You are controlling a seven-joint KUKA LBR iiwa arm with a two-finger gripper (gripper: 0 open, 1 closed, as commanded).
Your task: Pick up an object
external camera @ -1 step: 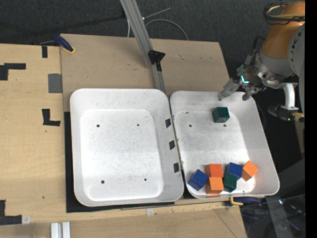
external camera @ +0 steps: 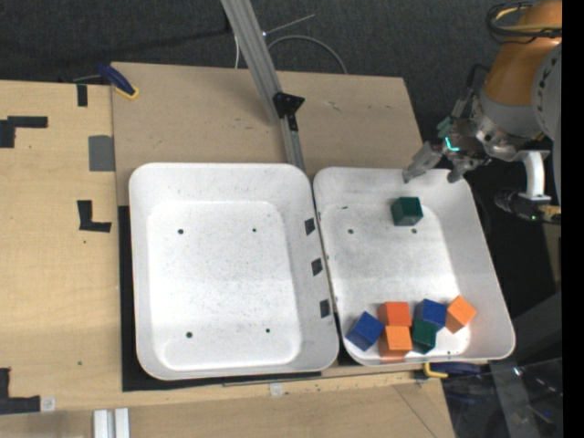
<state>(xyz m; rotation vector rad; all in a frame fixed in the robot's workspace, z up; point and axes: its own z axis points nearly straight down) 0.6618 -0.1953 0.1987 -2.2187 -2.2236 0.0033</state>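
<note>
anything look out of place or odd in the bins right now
One thing: a dark green cube sits alone near the far end of the right white bin, below the gripper, apart from the blue, orange and green cubes clustered at its near edge.

One block lies apart behind clustered blocks in the right bin.

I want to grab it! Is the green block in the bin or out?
In: the green block sits alone inside the right bin.
</note>
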